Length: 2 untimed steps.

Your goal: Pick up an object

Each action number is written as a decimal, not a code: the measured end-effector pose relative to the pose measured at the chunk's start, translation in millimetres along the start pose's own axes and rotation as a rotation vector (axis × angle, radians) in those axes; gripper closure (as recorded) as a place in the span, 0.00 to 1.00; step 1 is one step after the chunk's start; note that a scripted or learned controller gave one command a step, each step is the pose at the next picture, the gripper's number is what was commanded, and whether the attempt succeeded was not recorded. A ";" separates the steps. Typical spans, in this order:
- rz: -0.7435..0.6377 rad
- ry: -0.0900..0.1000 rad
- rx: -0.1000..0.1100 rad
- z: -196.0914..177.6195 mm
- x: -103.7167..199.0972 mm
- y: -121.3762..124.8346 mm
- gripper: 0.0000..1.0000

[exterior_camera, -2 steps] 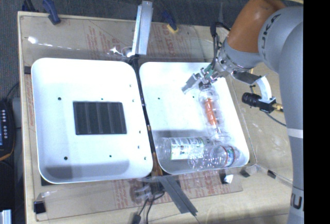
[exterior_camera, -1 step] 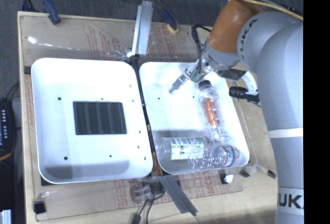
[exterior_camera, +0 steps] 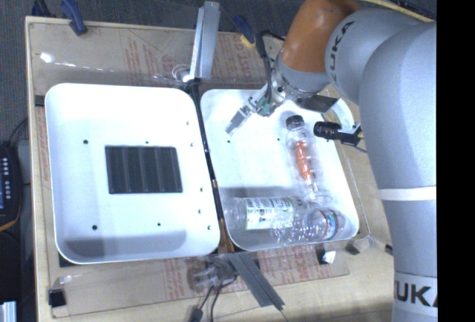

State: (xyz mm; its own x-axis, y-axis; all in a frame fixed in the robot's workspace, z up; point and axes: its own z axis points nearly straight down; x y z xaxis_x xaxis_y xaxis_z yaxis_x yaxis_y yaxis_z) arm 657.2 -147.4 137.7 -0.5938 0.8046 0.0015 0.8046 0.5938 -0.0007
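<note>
From where I stand nothing is picked up yet: nearest me, well below the fingers, a clear plastic bottle with a white and green label (exterior_camera: 269,212) lies on its side along the right white bin (exterior_camera: 245,157)'s front wall, touching another crumpled clear bottle (exterior_camera: 318,224). Farther back, a clear bottle with an orange inside (exterior_camera: 302,153) lies just right of the grey two-finger gripper (exterior_camera: 236,122), whose fingers look slightly parted with nothing between them, over bare bin floor.

1. On your left sits a shallow white plastic bin (exterior_camera: 67,165) with a dark ribbed rectangular panel (exterior_camera: 143,169) on its floor
2. You'll see blue clamps (exterior_camera: 73,15) gripping the far edge of the pale wooden bench board (exterior_camera: 119,46)
3. A grey metal bar (exterior_camera: 203,38) stands between the bins at the far side
</note>
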 end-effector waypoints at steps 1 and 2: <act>0.178 -0.001 0.000 12.1 -36.0 -56.2 0.00; 0.413 -0.003 -0.002 44.7 -36.3 -26.0 0.00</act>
